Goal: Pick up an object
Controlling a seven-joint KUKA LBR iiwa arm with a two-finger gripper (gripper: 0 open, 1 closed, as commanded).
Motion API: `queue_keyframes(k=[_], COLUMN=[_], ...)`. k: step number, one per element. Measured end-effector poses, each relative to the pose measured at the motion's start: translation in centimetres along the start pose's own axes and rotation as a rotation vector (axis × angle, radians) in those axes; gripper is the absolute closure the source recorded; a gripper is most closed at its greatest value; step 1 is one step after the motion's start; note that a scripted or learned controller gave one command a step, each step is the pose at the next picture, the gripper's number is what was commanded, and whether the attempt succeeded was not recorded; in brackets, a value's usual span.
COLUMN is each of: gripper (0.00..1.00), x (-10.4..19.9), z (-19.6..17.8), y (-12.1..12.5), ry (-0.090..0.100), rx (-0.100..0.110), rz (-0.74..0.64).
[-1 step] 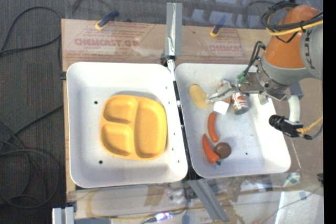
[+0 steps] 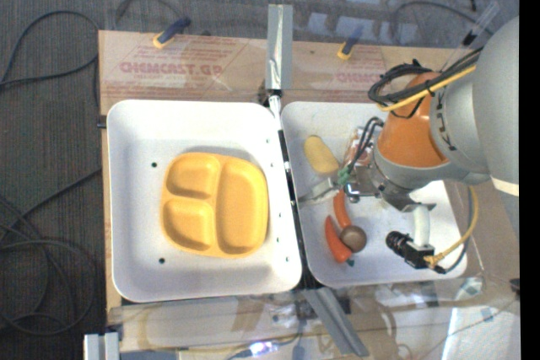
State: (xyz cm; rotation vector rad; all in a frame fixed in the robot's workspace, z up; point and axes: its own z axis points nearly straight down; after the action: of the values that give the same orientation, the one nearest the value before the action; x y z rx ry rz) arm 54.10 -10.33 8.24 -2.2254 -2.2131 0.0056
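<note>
In the right bin (image 2: 447, 270), my gripper (image 2: 348, 181) hangs low over the middle of the floor, under the orange band of the arm. A beige potato-shaped object (image 2: 321, 154) lies just to its upper left. Just below the gripper lies a slim orange-red carrot-like object (image 2: 338, 225), running down toward the bin's front. A small brown ball (image 2: 353, 239) rests against the carrot's right side. I see nothing clearly held in the gripper.
The left bin (image 2: 135, 139) holds a yellow divided tray (image 2: 216, 202) at its centre. A raised divider (image 2: 285, 173) separates the two bins. The arm's body covers the right bin's far right side. Cables lie on the floor around the bench.
</note>
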Motion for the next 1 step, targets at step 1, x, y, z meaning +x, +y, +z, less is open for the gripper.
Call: queue_keyframes(k=[1], gripper=[1.00], x=[-0.02], z=[-1.12], y=[0.06], ry=[0.001], rx=[-0.002], rz=[0.002])
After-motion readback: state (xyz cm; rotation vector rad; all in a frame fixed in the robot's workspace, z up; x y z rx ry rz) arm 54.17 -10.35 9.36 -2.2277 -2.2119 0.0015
